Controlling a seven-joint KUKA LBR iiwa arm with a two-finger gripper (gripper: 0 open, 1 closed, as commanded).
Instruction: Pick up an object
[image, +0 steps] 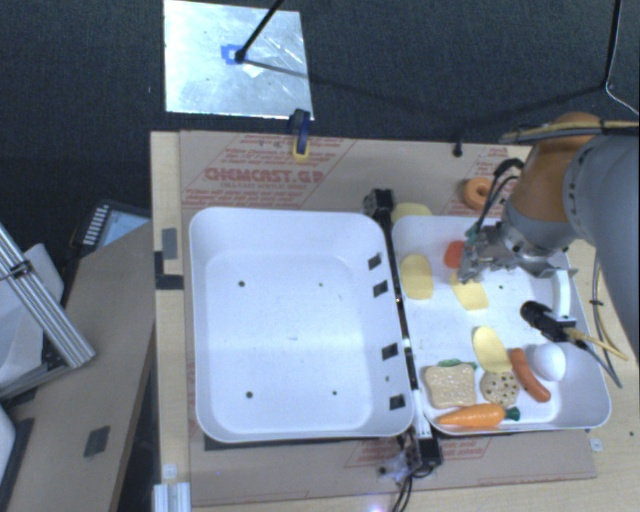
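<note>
Illumination is even and moderately bright, apparently from overhead. The white bins (290, 330) render near saturation, with soft shadows along their inner walls. A reflective sheet (237, 60) at the top shows glare (mottled highlights). The dark surround is underexposed. Focus is soft overall; fine detail is slightly blurred.

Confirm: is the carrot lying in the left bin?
No. The carrot lies along the near edge of the right bin, just below the toast slice.
</note>
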